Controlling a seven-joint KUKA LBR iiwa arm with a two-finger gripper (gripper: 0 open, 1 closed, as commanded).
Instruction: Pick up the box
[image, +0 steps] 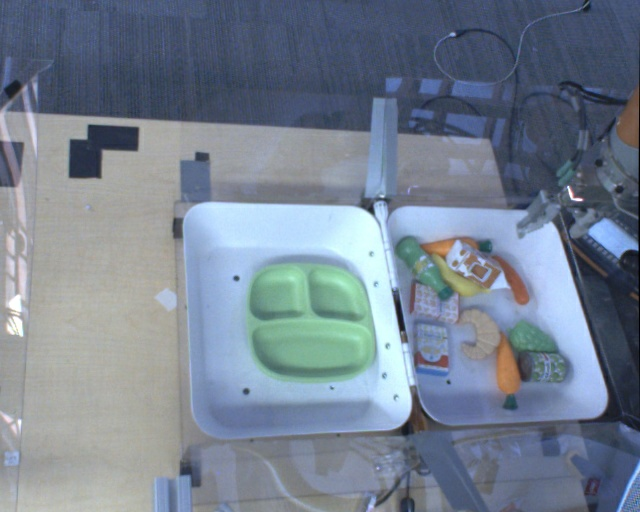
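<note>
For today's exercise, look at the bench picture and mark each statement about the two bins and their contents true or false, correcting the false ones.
1. The green tray lies in the left bin. True.
2. The gripper grips the box. False: it hovers at the right bin's far corner, apart from the box.
3. The carrot lies in the right bin. True.
4. The box sits on the green tray. False: it lies in the right bin, near its left wall.

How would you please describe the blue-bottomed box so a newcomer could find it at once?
Look in the right bin, along its left wall. The box lies flat there, just left of the croissant and below a red checked packet. Its blue lower edge sets it apart.
</note>
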